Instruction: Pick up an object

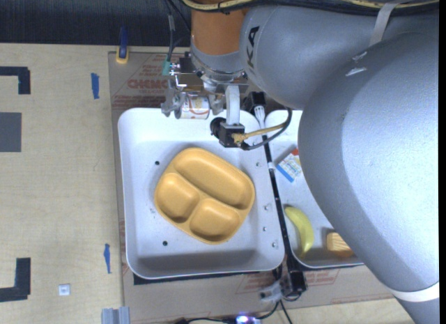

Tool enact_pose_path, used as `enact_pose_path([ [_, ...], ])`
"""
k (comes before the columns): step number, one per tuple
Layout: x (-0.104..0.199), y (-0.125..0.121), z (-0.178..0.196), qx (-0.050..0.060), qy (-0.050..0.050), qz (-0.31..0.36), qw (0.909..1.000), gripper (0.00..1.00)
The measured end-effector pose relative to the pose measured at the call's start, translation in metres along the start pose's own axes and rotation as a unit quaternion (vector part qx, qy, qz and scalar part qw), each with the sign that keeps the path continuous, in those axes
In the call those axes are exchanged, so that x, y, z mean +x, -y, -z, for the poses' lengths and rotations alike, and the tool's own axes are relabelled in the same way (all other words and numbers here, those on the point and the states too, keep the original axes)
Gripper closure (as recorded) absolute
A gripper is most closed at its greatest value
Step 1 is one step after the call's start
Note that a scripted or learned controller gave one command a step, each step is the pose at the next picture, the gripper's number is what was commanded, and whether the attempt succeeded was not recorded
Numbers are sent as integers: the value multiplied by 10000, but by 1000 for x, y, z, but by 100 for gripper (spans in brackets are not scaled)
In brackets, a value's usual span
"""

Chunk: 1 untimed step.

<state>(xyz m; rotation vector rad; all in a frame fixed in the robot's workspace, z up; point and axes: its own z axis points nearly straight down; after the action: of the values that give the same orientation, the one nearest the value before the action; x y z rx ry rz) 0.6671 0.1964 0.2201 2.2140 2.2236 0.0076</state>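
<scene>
The bench (56,197) is lying bare across the left of the frame, with 2 shallow bins sitting side by side from the centre rightward. In the left bin (136,176) a yellow tray (203,194) with 3 compartments is resting flat near the middle, well apart from the walls on its left and lower sides. It is looking like moulded plastic: light, stiff and smooth, so probably slippery, and too wide to span across its body; the raised outer rim or a ridge between compartments seems the likeliest place to pinch. Above it, at the upper edge of that bin, the tool (202,103) is hanging below the orange band of the arm (348,120), clear of the tray; whether it is released or clenched I cannot tell, and nothing is showing in its grip. Further right, the right bin (306,260) is holding a small blue and white packet (289,168), a banana (301,226) and a tan object (338,244), partly hidden under the arm.
</scene>
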Motion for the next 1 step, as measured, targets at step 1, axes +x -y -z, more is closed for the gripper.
enact_pose_path([
  [1,1,-1,11,-16,0,10,10000,100],
])
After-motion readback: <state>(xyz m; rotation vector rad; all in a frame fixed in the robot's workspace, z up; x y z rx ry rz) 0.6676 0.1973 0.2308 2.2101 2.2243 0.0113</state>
